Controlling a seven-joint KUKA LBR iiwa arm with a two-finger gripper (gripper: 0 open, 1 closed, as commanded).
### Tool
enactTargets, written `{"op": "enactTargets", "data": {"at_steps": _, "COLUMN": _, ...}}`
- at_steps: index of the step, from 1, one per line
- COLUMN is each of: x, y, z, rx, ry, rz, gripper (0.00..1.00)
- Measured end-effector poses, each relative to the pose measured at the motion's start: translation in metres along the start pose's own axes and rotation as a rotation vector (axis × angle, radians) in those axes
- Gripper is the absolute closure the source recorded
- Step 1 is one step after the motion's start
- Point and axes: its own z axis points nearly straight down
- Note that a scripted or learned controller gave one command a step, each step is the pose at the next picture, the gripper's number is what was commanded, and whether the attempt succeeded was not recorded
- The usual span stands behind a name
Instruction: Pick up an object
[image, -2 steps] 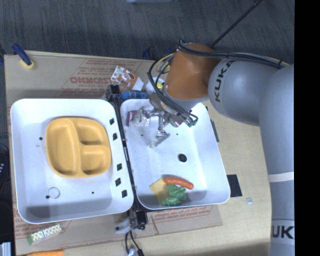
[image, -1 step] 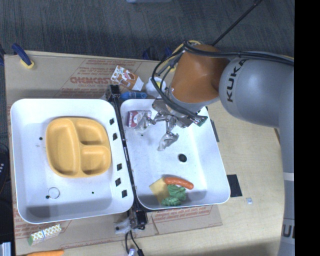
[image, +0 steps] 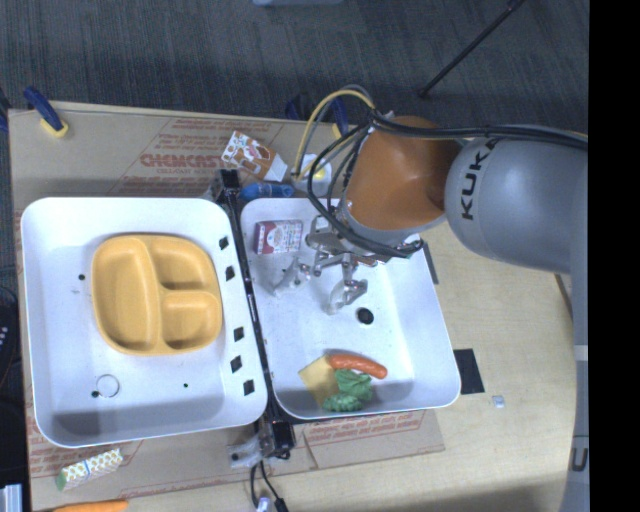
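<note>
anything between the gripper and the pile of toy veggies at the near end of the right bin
In the camera view, the gripper hangs above the right bin's floor. Between it and the toy vegetables lies bare white floor, apart from one small dark spot.

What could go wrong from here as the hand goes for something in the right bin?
The hand hangs over bare floor of the right bin, between the small carton and the toy food pile; closing here may grab nothing. The pile sits against the near wall, so reaching for it may strike the rim.
</note>
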Motion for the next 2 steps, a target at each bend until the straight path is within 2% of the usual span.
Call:
{"op": "enactTargets", "data": {"at_steps": 1, "x": -0.017, "y": -0.037, "z": -0.001, "rx": 0.003, "ry": -0.001, "rz": -0.231, "gripper": 0.0}}
{"op": "enactTargets", "data": {"at_steps": 2, "x": -0.017, "y": 0.001, "z": 0.0, "rx": -0.001, "ry": 0.0, "rz": -0.451, "gripper": 0.0}}
